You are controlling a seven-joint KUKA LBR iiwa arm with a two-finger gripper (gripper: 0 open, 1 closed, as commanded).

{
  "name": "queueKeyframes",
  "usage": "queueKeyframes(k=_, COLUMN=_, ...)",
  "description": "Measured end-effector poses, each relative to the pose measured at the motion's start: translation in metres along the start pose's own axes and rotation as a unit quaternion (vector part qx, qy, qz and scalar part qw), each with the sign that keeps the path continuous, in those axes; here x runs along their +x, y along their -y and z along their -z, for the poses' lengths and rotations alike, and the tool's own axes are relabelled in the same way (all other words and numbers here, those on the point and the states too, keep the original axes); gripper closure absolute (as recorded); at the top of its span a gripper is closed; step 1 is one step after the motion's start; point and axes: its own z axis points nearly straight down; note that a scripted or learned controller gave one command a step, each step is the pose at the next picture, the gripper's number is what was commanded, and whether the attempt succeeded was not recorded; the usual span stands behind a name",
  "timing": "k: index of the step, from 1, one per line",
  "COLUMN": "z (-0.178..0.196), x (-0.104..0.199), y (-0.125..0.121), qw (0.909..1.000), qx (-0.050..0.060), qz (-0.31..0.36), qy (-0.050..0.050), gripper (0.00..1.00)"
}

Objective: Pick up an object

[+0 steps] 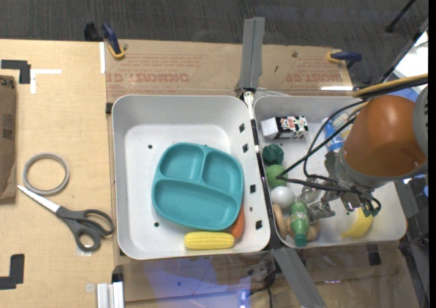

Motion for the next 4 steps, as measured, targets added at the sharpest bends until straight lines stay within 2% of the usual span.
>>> queueKeyframes(k=1, z=0.155, x=-0.023, y=0.013, qw=0.9968, qx=0.000, qz=-0.080, qy=-0.001, gripper=1.00)
queueKeyframes(k=2, z=-0.001, x=-0.007, y=0.010, qw=0.9978, qx=-0.001, qz=-0.066, qy=-0.002, gripper=1.00)
queueKeyframes(k=3, z=0.126, x=-0.067, y=-0.067, qw=0.9936, qx=0.000, qz=-0.113, qy=-0.002, gripper=1.00)
queueKeyframes(k=4, z=0.177, x=-0.110, y=0.045, qw=0.9994, qx=0.000, qz=-0.034, qy=0.000, gripper=1.00)
